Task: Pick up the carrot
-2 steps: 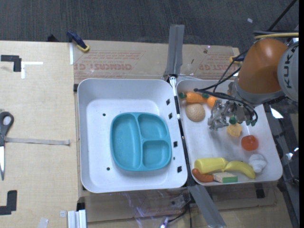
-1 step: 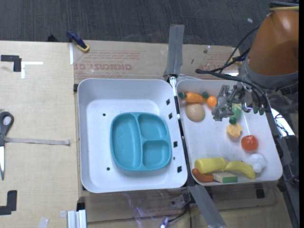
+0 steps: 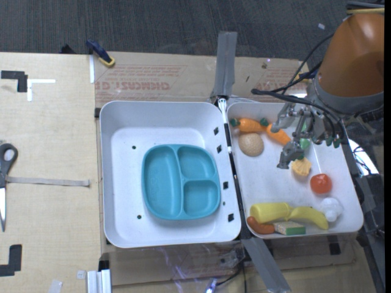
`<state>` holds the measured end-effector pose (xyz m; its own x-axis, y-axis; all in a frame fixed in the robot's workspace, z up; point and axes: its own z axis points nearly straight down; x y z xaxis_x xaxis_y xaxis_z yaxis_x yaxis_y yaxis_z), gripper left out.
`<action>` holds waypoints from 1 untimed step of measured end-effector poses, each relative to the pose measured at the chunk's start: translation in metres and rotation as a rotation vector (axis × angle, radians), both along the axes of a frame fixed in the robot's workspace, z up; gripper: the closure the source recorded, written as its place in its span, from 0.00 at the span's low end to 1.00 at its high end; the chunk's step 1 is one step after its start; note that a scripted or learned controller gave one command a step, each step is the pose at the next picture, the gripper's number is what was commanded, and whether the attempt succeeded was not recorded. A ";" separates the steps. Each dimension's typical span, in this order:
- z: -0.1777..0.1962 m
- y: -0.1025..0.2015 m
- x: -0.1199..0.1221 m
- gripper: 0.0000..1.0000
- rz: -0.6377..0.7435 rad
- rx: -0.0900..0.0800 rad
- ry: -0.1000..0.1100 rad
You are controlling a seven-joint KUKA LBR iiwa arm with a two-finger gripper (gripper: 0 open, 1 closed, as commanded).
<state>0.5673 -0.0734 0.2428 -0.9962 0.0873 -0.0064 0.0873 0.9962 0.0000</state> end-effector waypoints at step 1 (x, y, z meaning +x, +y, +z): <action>-0.130 -0.039 0.050 0.00 -0.004 0.000 0.004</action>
<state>0.6176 -0.1124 0.1126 -0.9958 0.0911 -0.0021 0.0911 0.9958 0.0001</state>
